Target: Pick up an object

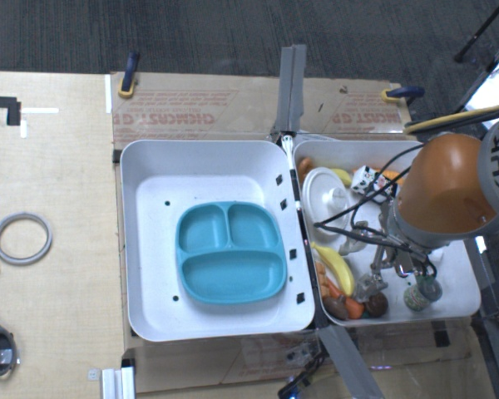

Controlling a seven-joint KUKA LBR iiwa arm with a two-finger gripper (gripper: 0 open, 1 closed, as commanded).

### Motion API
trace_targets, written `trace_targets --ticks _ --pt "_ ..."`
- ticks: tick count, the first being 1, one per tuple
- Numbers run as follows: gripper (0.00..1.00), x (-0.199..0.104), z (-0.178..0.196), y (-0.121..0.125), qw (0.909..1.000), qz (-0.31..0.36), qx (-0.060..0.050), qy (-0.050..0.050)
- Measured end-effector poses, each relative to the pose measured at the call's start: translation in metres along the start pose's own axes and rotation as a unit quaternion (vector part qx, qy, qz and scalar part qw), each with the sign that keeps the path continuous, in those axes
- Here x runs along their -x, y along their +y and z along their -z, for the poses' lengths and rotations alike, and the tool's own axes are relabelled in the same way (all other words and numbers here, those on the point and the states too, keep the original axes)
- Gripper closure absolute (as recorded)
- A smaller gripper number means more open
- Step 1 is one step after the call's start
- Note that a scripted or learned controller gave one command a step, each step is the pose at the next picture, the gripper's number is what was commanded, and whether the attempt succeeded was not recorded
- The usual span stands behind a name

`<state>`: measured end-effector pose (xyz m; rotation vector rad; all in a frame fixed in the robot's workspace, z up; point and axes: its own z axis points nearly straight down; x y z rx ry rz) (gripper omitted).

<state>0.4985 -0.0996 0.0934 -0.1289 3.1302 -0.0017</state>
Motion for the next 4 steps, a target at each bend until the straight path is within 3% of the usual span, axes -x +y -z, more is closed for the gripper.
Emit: trace_targets --ticks 1,2,3,4 --pt "0.0 0.002 -0.002 -0.072 0.9998 -0.021 0.001 0.003" --pt "0.0 0.03 -0.001 -0.125 0.9998 -0.021 0.0 0.002" --pt "0.0 0.07 -0.001 -0.042 0.9987 -0.052 0.001 0.002" --pt "0.0 0.15 -0.002 -0.064 0.9999 -0.017 0.001 0.002"
